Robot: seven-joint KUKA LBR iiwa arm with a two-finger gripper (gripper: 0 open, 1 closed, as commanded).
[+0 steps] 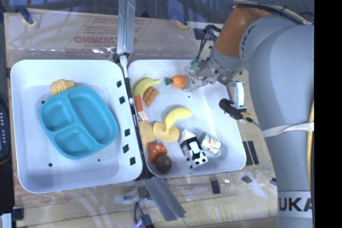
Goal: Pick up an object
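Arm bent low over right bin (235,160) — gripper (195,81) beside carrot (178,81).

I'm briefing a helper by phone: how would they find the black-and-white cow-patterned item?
Look in the right bin, near its front edge. The cow-patterned carton stands between a brown ball and a small white cup. Nothing else has black patches on white.

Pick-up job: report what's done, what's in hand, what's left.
Done: the arm has reached into the right bin, with the tool low beside the small carrot near the bin's far edge. In hand: nothing visibly gripped; the carrot lies next to the tool, not clearly within it. Left: the grasp and lift. The two bananas and the other toys lie loose.
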